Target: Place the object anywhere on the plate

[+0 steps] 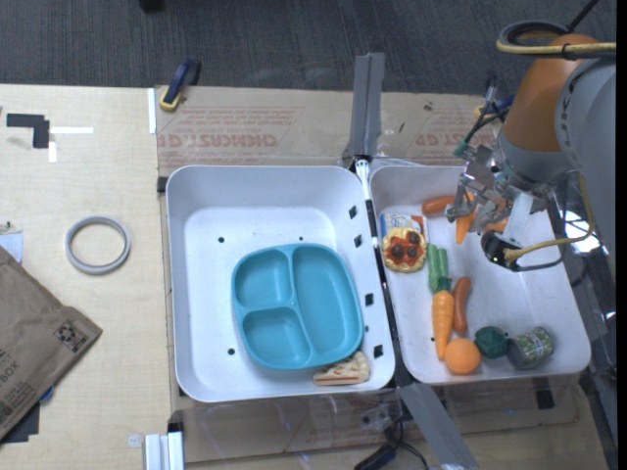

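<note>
Looking across the table point(78, 155) from the biggest things down, I see two white bins side by side: the left bin point(196, 213) carries the blue three-part plate point(294, 306), and the right bin point(568, 311) holds the toy food. My hand point(477, 209) hangs over the right bin's far end, at about twelve o'clock in that bin, and a small orange piece point(462, 225) shows right at my fingers; whether I am truly gripping it or only hovering against it, I cannot tell. I take that piece to be the task's object, though that is a guess. It looks like light, stiff plastic, smooth enough to slip, not fragile, so I would pinch it across its narrow middle. Other pieces lie toward six o'clock from my hand: a pizza-like round point(404, 248), a green stick point(436, 265), a long carrot point(443, 319), a reddish piece point(460, 294), an orange ball point(462, 356), a dark green lump point(492, 341) and a mottled roll point(532, 346). The plate sits at nine o'clock from me, well apart, with the two bins' touching rims between us, so I judge a lift is needed. A flat sandwich-like piece point(341, 370) touches the plate's six o'clock edge; its three wells look open.
</note>
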### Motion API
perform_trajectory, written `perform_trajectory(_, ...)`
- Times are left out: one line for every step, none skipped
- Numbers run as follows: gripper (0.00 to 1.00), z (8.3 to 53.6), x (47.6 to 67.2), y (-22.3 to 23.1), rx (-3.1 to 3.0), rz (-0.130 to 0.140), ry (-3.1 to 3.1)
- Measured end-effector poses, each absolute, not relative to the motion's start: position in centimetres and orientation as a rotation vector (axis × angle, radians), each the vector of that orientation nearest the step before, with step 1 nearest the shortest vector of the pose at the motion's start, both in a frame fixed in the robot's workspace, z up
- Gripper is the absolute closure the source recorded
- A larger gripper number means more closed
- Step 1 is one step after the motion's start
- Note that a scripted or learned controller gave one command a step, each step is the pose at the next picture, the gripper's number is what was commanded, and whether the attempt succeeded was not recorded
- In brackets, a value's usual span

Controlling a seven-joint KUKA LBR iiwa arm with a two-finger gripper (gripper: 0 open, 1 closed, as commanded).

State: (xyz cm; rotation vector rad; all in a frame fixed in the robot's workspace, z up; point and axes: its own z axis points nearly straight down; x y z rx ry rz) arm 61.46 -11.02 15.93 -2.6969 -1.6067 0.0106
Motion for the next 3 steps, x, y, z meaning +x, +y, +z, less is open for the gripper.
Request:
perform_trajectory(1.00,18.8,59.4,-4.6,-2.548,0.010,-1.831)
perform_trajectory(1.00,18.8,56.2,4.6,-2.583,0.012,-1.783)
perform_trajectory(1.00,20.8,51.7,10.5,-2.617,0.013,-1.734)
